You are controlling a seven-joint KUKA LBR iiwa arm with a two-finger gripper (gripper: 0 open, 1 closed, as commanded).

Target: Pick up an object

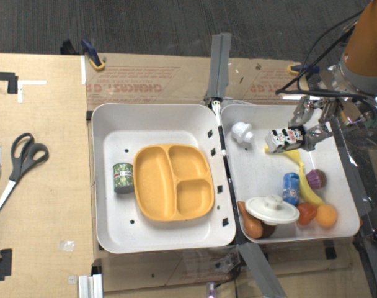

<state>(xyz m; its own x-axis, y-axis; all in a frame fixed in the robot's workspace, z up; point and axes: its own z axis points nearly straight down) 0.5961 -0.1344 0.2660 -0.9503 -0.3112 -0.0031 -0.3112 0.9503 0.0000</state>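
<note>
Right bin [250, 166] open at left-centre, items crowd its near-right corner; gripper [300, 135] over far right, fingers shut on small white printed box [283, 139], lifted near far wall

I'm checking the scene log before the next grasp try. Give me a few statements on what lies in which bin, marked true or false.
1. The yellow three-compartment plastic tray lies in the left white bin. True.
2. The small green-labelled can sits inside that tray. False: it lies beside the tray's left edge.
3. The yellow banana lies in the right white bin. True.
4. The black-handled scissors lie in the left bin. False: they lie on the wooden bench.
</note>
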